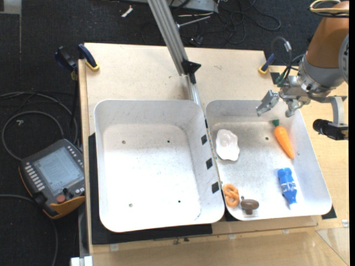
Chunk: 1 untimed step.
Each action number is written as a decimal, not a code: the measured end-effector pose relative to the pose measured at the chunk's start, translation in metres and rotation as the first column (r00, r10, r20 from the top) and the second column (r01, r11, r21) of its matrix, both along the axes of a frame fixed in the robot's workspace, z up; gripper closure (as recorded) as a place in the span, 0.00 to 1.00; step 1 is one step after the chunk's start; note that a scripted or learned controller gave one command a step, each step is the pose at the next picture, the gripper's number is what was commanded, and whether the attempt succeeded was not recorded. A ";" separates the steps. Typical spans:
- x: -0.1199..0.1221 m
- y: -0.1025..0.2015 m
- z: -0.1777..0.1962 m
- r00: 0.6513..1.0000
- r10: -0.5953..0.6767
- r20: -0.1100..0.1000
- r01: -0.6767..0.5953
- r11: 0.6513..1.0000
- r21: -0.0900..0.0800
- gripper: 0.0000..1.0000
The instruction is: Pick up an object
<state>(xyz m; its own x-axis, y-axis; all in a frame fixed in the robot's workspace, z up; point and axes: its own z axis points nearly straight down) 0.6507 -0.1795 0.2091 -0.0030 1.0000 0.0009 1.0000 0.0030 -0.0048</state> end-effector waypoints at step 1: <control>0.005 -0.008 -0.054 1.000 -0.004 0.000 0.004 1.000 -0.001 0.00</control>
<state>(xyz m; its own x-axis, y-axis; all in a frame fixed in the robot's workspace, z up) 0.6552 -0.1876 0.1548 0.0006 1.0000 0.0002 1.0000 -0.0006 -0.0050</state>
